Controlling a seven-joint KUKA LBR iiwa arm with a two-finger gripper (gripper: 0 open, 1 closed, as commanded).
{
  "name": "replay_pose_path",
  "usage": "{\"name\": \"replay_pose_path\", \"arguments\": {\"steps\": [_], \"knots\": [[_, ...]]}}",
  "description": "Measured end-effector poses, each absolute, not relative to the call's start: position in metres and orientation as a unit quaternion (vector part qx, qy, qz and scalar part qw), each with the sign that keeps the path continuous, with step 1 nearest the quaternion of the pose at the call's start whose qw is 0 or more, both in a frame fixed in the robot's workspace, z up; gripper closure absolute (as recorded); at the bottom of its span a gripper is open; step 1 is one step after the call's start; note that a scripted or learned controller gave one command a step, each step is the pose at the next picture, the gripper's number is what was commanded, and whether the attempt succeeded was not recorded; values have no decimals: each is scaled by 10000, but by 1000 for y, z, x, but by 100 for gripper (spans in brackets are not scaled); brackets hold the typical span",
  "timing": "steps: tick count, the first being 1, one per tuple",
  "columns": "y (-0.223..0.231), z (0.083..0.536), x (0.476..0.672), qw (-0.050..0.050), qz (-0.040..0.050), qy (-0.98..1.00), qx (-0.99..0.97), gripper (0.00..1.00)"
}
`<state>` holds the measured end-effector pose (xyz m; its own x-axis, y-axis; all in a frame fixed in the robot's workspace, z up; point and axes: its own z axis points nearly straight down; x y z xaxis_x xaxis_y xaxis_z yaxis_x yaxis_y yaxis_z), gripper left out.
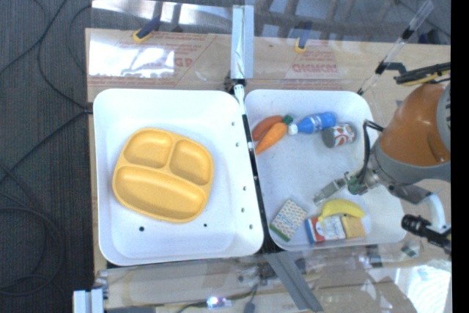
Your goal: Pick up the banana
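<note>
The grey arm with its orange band (pixel 419 130) runs off the right edge of the frame, so its upper links are cut away. Its small two-finger gripper (pixel 331 192), at lower right, is too small to tell how its fingers stand. The printing on the small red and white can (pixel 338 135) and the flat patterned packet (pixel 289 218) is too fine to read.

A yellow three-compartment plastic plate (pixel 163 174) is seen in the left white bin (pixel 110 234). In the right white bin (pixel 293 165), a curved yellow banana (pixel 343 208) is found just beside the metal two-finger gripper (pixel 333 190), with a small printed carton (pixel 334 229) touching it below and two orange carrots (pixel 269 132) near the upper-left corner.
</note>
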<state>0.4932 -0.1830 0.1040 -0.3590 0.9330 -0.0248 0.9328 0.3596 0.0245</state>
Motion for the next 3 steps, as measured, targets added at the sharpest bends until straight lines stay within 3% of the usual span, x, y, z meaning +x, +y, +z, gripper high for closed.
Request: {"name": "replay_pose_path", "arguments": {"steps": [1, 2, 3], "knots": [[-187, 94, 492, 87, 73, 7487, 6628, 0], [-178, 94, 490, 152, 15, 7711, 6366, 0], [-177, 94, 490, 150, 23, 7707, 6370, 0]]}}
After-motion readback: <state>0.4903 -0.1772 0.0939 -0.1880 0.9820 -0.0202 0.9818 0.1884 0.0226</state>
